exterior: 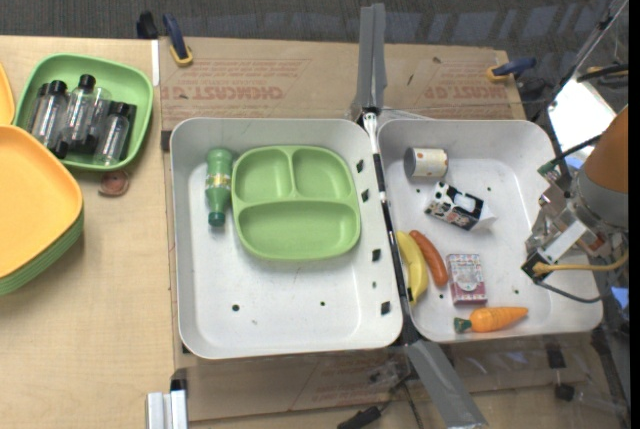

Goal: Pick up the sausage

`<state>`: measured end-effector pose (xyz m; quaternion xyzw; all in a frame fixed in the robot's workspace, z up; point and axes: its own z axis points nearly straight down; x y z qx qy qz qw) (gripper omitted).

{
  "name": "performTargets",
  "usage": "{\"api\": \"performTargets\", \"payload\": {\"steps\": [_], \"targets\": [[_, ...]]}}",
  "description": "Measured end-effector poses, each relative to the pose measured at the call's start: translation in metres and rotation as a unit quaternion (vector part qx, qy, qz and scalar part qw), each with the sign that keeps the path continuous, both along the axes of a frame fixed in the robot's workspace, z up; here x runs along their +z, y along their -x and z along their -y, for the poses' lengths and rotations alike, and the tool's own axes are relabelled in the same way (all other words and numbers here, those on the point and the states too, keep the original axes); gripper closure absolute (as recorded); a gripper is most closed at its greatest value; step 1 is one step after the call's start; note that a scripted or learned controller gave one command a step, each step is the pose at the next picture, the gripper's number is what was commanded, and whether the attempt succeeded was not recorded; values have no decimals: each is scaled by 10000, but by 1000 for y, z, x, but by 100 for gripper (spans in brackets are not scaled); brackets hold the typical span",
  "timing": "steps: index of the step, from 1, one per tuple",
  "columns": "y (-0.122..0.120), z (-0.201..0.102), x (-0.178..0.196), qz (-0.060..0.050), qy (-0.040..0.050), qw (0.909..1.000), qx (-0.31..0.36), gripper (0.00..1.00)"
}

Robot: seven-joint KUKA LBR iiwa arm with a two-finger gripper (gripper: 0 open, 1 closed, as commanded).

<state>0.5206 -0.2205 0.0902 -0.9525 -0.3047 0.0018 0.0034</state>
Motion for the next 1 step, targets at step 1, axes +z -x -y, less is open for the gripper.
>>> {"api": "performTargets", "payload": {"steps": [1], "targets": [[12,2,63,10,27,9954,-956,100]]}}
